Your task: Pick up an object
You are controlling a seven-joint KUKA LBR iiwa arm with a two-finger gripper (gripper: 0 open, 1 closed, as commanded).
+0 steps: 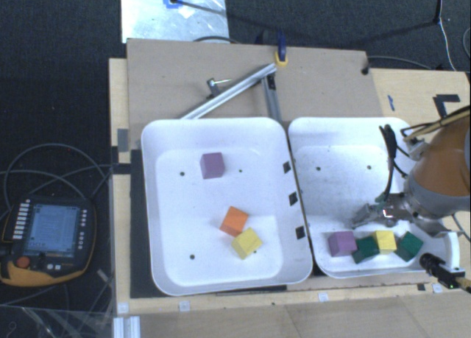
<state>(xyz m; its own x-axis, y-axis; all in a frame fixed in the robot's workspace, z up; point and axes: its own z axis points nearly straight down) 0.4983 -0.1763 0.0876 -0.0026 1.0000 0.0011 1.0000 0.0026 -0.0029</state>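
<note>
Two shallow white plastic bins sit side by side on the bench: the left bin (158,204) and the right bin (324,145). The grey arm with its orange band (441,171) reaches low into the right bin, likely because blocks cluster there. Its gripper (368,216) hovers just above a purple cube (341,242), dark green block (364,249) and yellow cube (385,240). Whether the claw is open, I cannot tell; nothing visibly sits in it.

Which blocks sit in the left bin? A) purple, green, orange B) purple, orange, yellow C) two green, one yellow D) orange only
B: the left bin holds a purple block, an orange block and a yellow block; the green ones lie in the right bin.
</note>
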